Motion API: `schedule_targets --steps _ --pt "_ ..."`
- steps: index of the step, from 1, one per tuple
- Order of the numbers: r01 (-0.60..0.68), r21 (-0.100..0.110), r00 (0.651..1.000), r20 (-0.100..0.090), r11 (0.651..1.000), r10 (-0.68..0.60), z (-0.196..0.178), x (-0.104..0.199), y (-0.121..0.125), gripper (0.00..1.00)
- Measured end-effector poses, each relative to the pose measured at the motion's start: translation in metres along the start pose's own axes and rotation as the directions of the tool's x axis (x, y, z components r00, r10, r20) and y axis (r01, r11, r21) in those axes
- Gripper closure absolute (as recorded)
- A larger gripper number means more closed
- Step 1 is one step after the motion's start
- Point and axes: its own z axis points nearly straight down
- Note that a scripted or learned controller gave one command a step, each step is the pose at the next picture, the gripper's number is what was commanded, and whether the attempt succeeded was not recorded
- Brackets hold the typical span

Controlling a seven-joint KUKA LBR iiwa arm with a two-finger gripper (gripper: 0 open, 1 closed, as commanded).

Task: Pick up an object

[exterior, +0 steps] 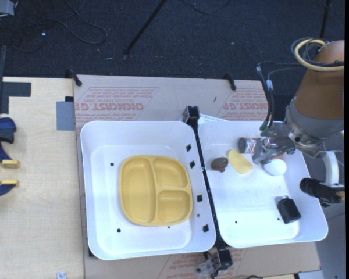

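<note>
— So, from the camera above, what is there to pick in the right bin (314,225)?

— Four small things. A yellow, banana-like piece (240,161) lies near the middle, a brown rounded lump (220,164) just beside it on the divider side, a white egg-shaped object (274,167) on its other side, and a black block (288,209) well apart toward the near corner. The left bin (99,150) bears a yellow divided plate (156,189).

— And the hand?

— The hand (262,147) sits low over the right bin, between the yellow piece and the white egg; whether it is open, closed or gripping anything I cannot tell, since the wrist hides it.

— How would those nearest two handle?

— My guess: both light and stiff. The egg looks smooth and round, likely to squirt out unless pinched across its middle. The yellow piece looks easier, taken across its narrow width.
</note>
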Motion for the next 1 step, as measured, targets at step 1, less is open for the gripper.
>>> schedule_targets --steps 1 --pt "0.002 0.002 1.000 -0.001 1.000 -0.002 0.0029 0.0514 0.0018 1.00"
